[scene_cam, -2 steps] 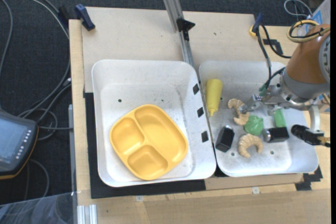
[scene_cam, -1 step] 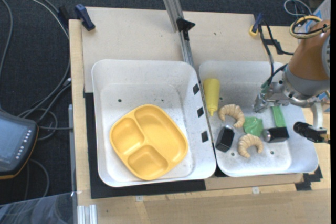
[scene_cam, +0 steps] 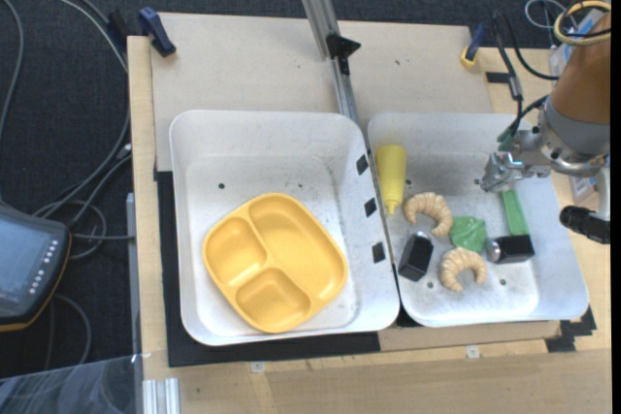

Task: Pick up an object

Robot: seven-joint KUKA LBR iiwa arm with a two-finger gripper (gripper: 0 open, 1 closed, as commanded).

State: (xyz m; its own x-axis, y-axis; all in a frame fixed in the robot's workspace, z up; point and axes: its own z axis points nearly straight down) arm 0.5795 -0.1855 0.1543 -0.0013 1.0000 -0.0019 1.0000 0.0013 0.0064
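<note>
The loose things all lie in the right-hand shallow white bin. A yellow plastic squeeze bottle lies along its left wall. Just below it sits a tan croissant-shaped pastry, and a second tan croissant rests nearer the front rim. A small black block lies between them on the left, a crumpled green piece just right of the upper croissant, and a green-handled tool with a dark head runs along the right side. The far half of this bin floor is open. The left white bin holds a yellow divided plastic plate, with bare floor behind it.

The grey arm with its orange band reaches in from the right, and its gripper hangs over the right bin's far right part, above the tool's green handle; I cannot tell how far the gripper is open.
</note>
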